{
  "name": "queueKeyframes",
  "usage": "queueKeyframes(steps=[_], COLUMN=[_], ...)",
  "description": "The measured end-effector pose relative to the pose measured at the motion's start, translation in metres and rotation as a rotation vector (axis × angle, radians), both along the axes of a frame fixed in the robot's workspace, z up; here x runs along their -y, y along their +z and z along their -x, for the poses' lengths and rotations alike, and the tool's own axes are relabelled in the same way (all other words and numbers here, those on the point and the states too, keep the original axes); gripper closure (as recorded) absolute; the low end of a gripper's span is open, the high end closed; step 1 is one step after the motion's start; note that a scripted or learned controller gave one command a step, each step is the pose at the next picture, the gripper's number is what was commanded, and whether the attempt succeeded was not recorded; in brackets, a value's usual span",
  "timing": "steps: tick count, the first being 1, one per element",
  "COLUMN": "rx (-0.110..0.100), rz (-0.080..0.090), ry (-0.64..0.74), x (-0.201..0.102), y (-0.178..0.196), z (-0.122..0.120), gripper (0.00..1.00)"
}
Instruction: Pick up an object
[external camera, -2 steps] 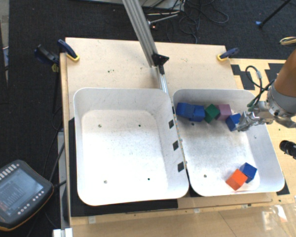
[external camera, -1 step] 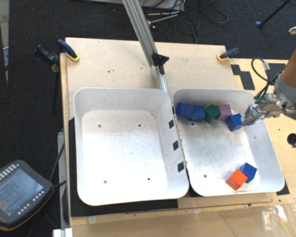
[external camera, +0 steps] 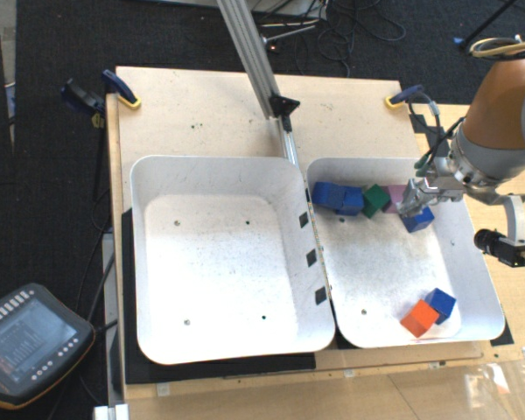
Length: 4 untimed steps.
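Pincer (external camera: 415,201) at right bin's (external camera: 472,261) two o'clock, grip state unclear, small blue block (external camera: 417,220) tilted just beneath it, larger blue block (external camera: 337,197) and green cube (external camera: 375,199) at twelve, orange cube (external camera: 419,318) touching blue cube (external camera: 439,304) at five.

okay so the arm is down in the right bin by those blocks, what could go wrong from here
1. The pincer sits right at a small blue block, with a pink block and a green block close beside. It may nudge those neighbours or clip two at once.
2. This cluster lies near the right bin's far wall, so a pushed block could jam against it.
3. The blue block looks tilted, so a grip could slip as the arm lifts.
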<state>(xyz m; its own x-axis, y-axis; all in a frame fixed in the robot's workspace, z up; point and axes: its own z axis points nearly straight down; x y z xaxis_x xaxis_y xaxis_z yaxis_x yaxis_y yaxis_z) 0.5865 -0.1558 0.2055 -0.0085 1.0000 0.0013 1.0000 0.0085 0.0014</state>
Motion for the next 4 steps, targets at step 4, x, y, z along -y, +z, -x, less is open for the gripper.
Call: queueKeyframes(steps=[4], rx=[0.001], rz=[-0.001], ry=[0.0], x=[-0.207], y=[0.028], z=[0.0], gripper=[1.0])
